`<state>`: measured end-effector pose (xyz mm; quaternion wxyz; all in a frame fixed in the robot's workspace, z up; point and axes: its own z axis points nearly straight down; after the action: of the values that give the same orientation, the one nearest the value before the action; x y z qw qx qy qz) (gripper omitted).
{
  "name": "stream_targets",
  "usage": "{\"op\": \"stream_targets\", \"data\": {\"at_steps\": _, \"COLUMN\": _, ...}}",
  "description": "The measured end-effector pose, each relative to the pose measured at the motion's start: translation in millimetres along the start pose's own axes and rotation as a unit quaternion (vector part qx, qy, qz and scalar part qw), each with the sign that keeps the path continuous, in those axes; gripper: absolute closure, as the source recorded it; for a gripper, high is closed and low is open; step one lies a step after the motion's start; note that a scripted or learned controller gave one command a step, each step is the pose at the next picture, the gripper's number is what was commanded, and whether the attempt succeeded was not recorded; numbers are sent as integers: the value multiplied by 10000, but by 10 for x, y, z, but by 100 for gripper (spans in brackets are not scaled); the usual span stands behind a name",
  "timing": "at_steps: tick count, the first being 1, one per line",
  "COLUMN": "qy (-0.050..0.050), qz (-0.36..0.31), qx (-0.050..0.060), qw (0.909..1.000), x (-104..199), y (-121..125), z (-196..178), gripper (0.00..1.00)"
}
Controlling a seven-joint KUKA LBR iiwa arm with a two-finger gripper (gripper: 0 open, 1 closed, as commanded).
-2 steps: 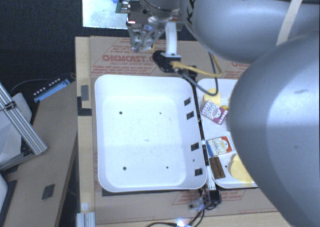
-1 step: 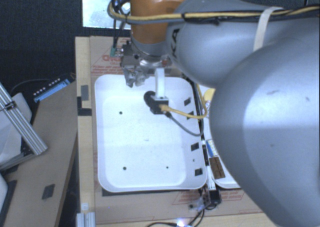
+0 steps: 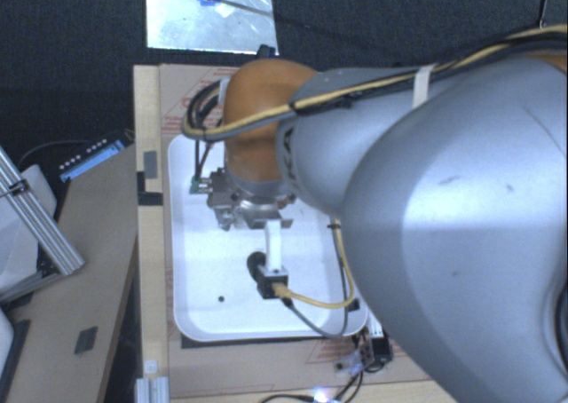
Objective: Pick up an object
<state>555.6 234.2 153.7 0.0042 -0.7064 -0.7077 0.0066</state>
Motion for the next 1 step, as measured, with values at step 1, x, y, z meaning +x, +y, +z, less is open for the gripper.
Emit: {"op": "stream_targets", "data": {"at_steps": 1, "qy": 7, "qz": 39, "qx": -73, "qw": 10000, "x": -780, "y": -190, "z": -401, "gripper": 100}}
